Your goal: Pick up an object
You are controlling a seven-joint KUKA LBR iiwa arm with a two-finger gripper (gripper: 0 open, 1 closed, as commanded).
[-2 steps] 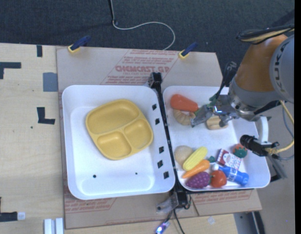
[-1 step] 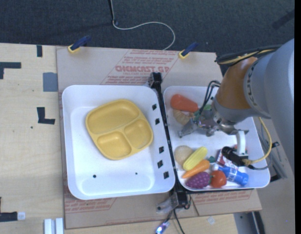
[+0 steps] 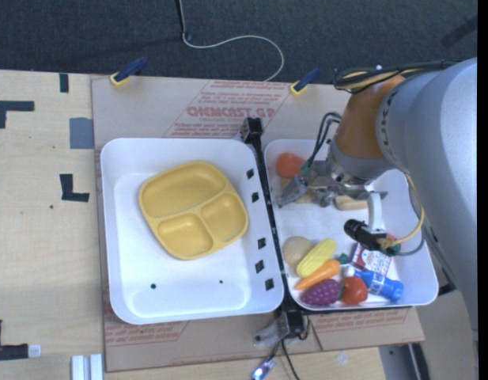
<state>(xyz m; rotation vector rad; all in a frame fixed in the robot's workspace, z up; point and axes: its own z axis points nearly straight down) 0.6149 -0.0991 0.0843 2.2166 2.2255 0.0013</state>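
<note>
We see the pincer [image 3: 295, 187] spread wide just below the orange ball [image 3: 289, 165], low in the right bin [image 3: 418, 287]; we judge it poised to grasp.

High slanted view over both bins [image 3: 117, 236]

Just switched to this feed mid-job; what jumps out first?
The big yellow three-compartment plastic plate lies alone in the left white bin. The grey arm with its orange band reaches into the right white bin, its claw low beside an orange-red round toy. Toy foods cluster at that bin's near edge: yellow corn cob, orange carrot, purple grapes.
</note>
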